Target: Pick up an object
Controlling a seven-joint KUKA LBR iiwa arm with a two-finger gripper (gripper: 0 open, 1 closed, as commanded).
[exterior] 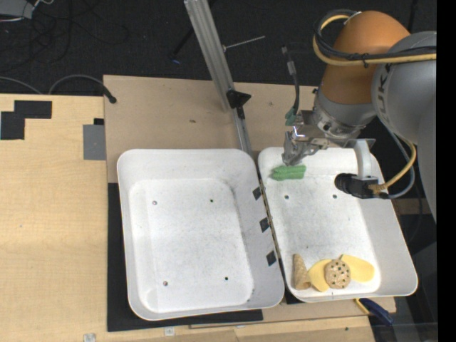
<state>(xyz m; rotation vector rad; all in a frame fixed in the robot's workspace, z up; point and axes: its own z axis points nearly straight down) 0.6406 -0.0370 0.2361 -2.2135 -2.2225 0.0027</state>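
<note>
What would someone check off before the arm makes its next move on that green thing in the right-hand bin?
1. Target in view: green object lies at the right bin's far left corner. Ok.
2. Tool lined up: it sits directly above the green object. Ok.
3. Object between the tool's tips: cannot tell.
4. Room around the target: it lies close to the bin wall, tight for the tool. Not ok.
5. Other items out of the way: yellow pieces, cookie and cone lie at the near end. Ok.

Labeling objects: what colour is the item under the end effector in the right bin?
Green, clearest in the camera view.
</note>
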